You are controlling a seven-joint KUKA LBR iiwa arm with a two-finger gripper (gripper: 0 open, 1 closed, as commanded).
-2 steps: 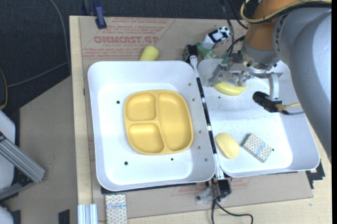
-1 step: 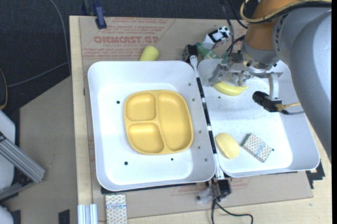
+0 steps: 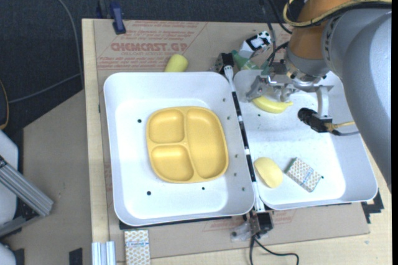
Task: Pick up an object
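Overhead, the arm reaches into the right bin above a yellow banana.

Two white bins sit side by side on the bench: the left bin holds a yellow divided plate near its middle, and the right bin holds the loose objects. The gripper hangs at the far end of the right bin, just over the banana, which lies on the bin floor; whether its fingers stand apart or together cannot be told from this angle, and nothing shows between them. Nearer the front of the same bin lie a pale yellow lemon-shaped object and, just beside it, a small patterned packet. Behind the left bin, a small yellow piece rests on the cardboard.
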